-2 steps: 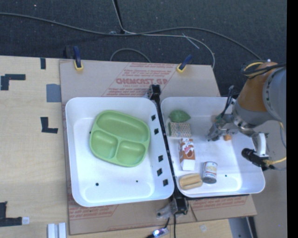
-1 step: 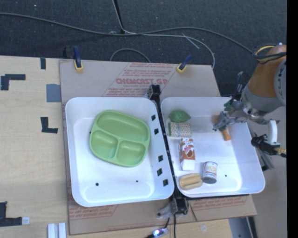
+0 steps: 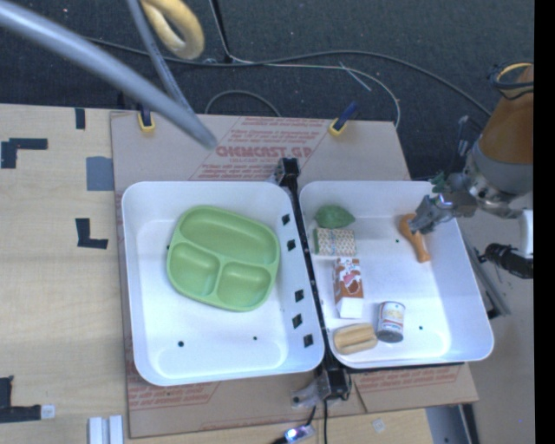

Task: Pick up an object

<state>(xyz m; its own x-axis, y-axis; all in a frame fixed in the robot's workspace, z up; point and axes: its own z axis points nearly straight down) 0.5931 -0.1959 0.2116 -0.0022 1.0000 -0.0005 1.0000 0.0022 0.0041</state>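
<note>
The right bin (image 3: 460,295) holds several small items. An orange carrot-like piece (image 3: 417,239) lies near its far right side. My gripper (image 3: 428,213) hangs just above and to the right of that piece's upper end, close to it or touching it. Also in this bin are a green leafy item (image 3: 334,215), a patterned tan packet (image 3: 336,240), a red and white carton (image 3: 349,284), a small can (image 3: 391,321) and a tan bread roll (image 3: 355,337).
A green divided plate (image 3: 224,258) lies in the left bin (image 3: 156,347). A black divider strip (image 3: 299,260) runs between the bins. A grey pole (image 3: 104,61) and a yellow object (image 3: 173,24) cross the top left. Cables lie behind the bench.
</note>
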